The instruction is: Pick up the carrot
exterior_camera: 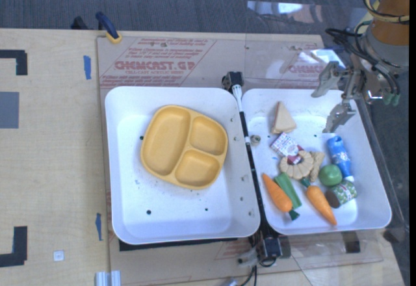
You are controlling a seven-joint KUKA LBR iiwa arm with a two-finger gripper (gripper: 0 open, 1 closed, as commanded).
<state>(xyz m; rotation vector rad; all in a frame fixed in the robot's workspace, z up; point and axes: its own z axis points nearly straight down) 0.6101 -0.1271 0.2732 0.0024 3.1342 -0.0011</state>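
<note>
Two orange carrots lie near the front of the right bin (pixel 374 213): a thick one (pixel 277 194) at the front left, against a dark green piece (pixel 289 191), and a slimmer one (pixel 320 204) to its right. My gripper (pixel 331 100) hovers over the bin's back right corner, well behind both carrots. Its fingers (pixel 338 115) are spread open with nothing between them.
The right bin also holds a tan wedge (pixel 282 118), a small white packet (pixel 283 144), a cookie-like toy (pixel 300 164), a blue bottle (pixel 338 156), a green ball (pixel 330 175) and a small can (pixel 343 194). A yellow divided plate (pixel 184 146) sits in the left bin (pixel 123 200).
</note>
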